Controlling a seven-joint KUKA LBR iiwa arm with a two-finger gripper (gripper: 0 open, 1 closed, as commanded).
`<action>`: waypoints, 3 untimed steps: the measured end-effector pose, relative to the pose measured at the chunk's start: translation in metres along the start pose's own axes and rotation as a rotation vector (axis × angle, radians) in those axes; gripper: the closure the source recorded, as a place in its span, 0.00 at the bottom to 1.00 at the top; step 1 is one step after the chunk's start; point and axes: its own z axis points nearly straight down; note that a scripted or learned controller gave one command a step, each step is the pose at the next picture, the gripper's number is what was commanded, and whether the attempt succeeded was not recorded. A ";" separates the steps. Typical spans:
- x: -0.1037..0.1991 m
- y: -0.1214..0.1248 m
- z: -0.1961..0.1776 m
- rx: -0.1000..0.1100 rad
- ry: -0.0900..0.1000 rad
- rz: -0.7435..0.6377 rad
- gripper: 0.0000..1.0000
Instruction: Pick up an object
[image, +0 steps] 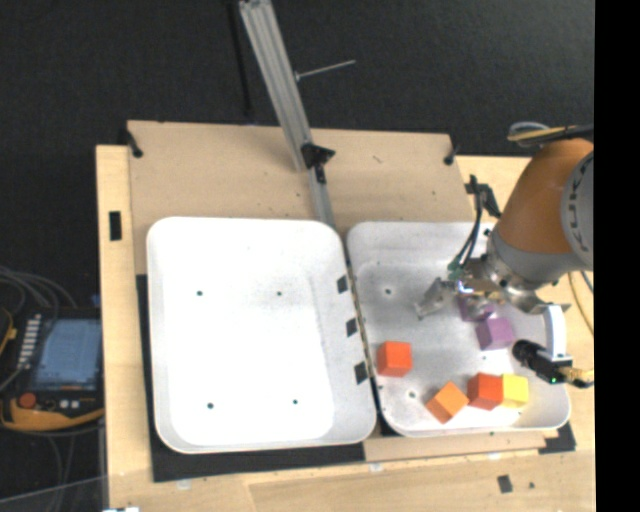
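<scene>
My gripper (462, 292) hangs over the middle of the right bin (400, 255), under the grey wrist with the orange band. A purple block (494, 329) lies just below and to the right of it, touching or very nearly touching the gripper's lower edge. I cannot tell whether the block is between the fingers. An orange cube (396, 357) sits at the bin's left side. Along the front edge lie an orange block (449, 400), a red-orange cube (486, 390) and a yellow cube (515, 388), close together.
The left bin (245, 330) stands beside the right one, with a low wall between them. A slanted metal pole (290, 110) rises from the bench behind the bins. The bench edge runs close below both bins.
</scene>
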 end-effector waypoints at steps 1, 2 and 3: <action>-0.001 -0.001 0.053 0.001 0.000 0.000 0.00; -0.001 0.002 0.038 -0.009 0.003 0.006 1.00; 0.000 0.013 -0.015 -0.011 0.001 -0.006 1.00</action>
